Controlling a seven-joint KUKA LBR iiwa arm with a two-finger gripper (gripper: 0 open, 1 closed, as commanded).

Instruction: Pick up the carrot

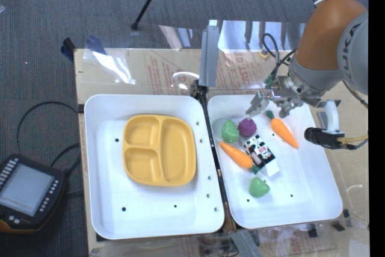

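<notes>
Two orange carrots lie in the right bin (313, 189). One carrot (284, 132) is near the bin's back right; the other carrot (236, 154) lies closer to the bin's left wall. My gripper (271, 105) hangs over the back of the right bin, just above and left of the nearer carrot's top end. Its fingers (257, 106) are spread open and hold nothing.
The right bin also has a purple toy (246, 126), a green toy (229, 130), another green toy (259, 187) and a cow-patterned box (258, 150) between the carrots. A yellow divided plate (160, 149) sits in the left bin (102, 201). A black cylinder (322, 136) juts out beside the wrist.
</notes>
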